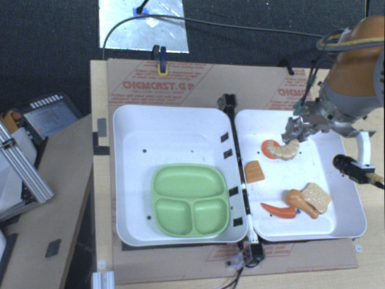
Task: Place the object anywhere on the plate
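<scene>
Presently: plate (190, 200) waits bare in left bin (129, 161); gripper (295, 132), grasp indiscernible, poised over shrimp (281, 150) at right bin's (343, 221) twelve o'clock, presumably for pickup.

Bright even overhead light, soft shadows, slightly soft focus

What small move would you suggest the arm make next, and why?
Probably lower straight down: the gripper hovers just above the pale shrimp-like toy in the right bin, nothing is held, and the green plate lies in the left bin.
</scene>
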`<state>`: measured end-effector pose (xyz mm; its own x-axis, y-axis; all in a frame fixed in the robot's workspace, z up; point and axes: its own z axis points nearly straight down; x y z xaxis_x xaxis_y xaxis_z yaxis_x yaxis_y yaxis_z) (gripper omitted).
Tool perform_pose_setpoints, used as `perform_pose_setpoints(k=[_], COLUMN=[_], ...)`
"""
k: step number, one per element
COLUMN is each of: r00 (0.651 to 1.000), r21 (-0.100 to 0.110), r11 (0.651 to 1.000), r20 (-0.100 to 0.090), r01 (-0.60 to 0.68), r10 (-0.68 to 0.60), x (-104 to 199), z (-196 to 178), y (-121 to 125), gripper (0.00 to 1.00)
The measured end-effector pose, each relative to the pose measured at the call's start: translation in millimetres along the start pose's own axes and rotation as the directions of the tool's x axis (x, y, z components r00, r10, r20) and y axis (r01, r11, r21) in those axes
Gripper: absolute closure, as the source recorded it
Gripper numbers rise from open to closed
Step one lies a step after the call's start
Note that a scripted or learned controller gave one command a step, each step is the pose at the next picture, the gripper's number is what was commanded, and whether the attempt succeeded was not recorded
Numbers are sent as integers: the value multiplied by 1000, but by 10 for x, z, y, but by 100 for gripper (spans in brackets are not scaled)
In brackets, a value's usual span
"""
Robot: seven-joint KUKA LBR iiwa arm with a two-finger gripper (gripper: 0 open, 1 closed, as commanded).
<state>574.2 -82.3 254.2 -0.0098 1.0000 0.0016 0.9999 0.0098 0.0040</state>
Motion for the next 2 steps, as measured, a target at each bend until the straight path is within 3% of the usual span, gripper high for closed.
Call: perform_pose_setpoints(k=[2], r00=[1000], r21=[3], r11=[1000], r20=[-1], r01=[1], r10=[-1], x=[1079], z=[146], y=[-55], gripper=[100])
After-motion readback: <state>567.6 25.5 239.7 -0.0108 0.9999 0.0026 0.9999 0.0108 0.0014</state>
